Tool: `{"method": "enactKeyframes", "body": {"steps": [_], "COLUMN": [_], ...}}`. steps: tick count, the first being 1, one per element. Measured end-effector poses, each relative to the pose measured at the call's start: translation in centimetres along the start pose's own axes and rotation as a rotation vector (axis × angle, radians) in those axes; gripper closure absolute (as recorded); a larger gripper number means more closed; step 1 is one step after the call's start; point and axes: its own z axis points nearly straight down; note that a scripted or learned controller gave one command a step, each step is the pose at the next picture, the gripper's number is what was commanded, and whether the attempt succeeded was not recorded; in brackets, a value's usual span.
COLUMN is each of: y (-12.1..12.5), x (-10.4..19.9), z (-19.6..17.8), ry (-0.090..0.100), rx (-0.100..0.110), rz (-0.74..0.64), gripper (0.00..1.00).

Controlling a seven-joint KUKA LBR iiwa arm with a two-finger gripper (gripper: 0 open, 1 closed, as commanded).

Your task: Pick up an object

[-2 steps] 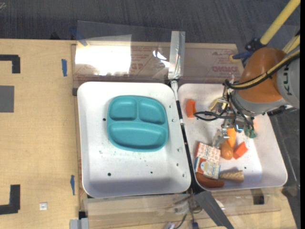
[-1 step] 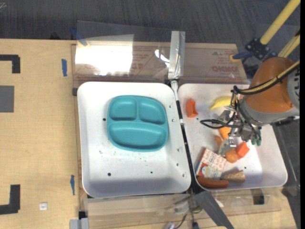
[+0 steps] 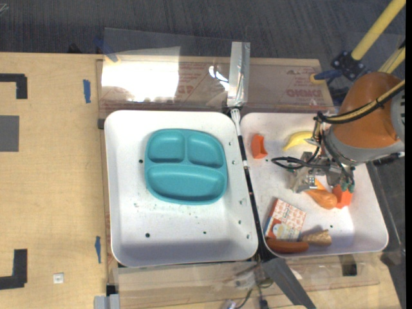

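Gripper (image 3: pixel 313 180) hovering low in the right bin (image 3: pixel 373 234), right over the orange toy (image 3: pixel 326 199) near its right edge. Can't tell how the claw's set. Nothing looking lifted yet, so grabbing and raising still pending, probably.

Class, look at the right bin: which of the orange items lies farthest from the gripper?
The small orange block near the bin's left wall, standing alone. The other orange pieces cluster right beside the gripper.

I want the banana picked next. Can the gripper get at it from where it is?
Probably yes. The banana lies uncovered near the right bin's far wall, just beside the gripper, with nothing stacked on it.
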Motion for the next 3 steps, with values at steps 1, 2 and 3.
{"method": "enactKeyframes", "body": {"steps": [1,2,3], "y": [0.04,0.12,0.16], "x": [0.06,-0.16,-0.13], "z": [0.1,-0.81,-0.74], "ry": [0.002,-0.003,-0.001], "rx": [0.0,0.0,0.0], "rz": [0.0,-0.002,-0.003], "gripper": [0.0,1.0,0.0]}}
